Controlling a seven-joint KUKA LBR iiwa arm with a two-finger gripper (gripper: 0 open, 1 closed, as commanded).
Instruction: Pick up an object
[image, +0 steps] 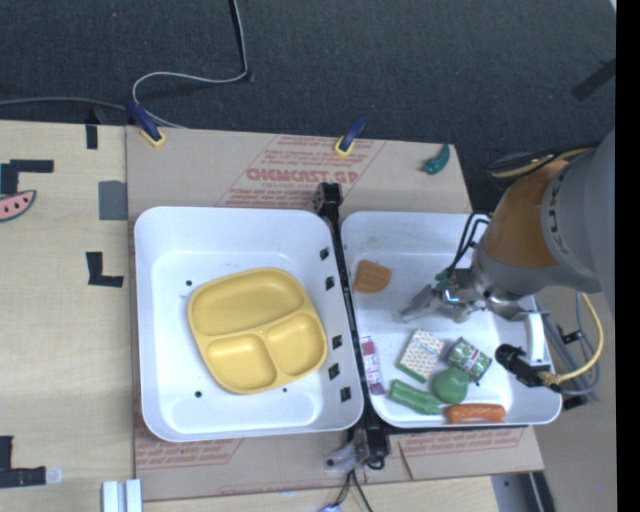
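Observation:
My gripper (422, 302) hangs over the middle of the right bin (400, 232), open, with nothing between its fingers. A brown flat piece (371, 276) lies to its left, apart from it. Just below the gripper lie a small pale patterned box (421, 353) and a dark green packet (468, 359). Along the bin's front wall sit a round green item (450, 384), a long green item (415, 397) and an orange stick-shaped item (474, 411). A narrow pink-and-white packet (370, 364) rests against the left wall.
The left bin (160, 300) holds a yellow divided plate (258, 328). The arm's grey body and orange band (520, 225) overhang the right bin's right side. Cables (585, 350) trail at the right edge. Both bins rest on cardboard (290, 170).

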